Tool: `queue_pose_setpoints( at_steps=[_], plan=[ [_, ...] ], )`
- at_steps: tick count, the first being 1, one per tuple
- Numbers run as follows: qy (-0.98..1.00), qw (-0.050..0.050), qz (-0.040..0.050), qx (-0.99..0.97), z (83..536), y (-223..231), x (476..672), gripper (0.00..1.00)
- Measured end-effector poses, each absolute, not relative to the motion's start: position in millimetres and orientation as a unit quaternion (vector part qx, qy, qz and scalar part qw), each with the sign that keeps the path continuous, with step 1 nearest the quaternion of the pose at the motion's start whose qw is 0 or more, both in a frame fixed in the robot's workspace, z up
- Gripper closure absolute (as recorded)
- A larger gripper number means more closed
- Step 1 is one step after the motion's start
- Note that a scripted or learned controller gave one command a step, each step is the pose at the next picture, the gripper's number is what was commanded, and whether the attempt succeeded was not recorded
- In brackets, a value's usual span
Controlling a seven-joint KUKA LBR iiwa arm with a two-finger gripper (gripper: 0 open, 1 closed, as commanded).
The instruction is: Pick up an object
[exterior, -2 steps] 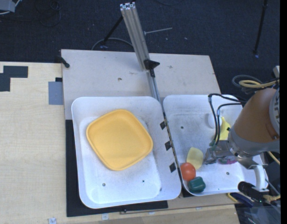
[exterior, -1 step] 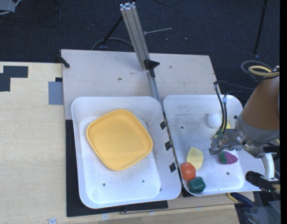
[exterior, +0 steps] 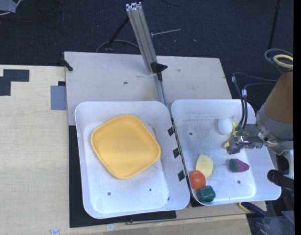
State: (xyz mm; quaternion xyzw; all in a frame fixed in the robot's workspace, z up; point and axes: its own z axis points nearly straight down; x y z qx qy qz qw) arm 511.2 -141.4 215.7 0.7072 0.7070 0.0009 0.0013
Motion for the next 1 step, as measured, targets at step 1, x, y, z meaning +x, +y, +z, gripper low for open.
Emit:
queue_pose_setpoints(
  at_steps=[1],
  plan=[
    [0.707, 0.001, 0.0004, 0.707, 249.6, -141.7, 511.6, 1.00]
  ],
)
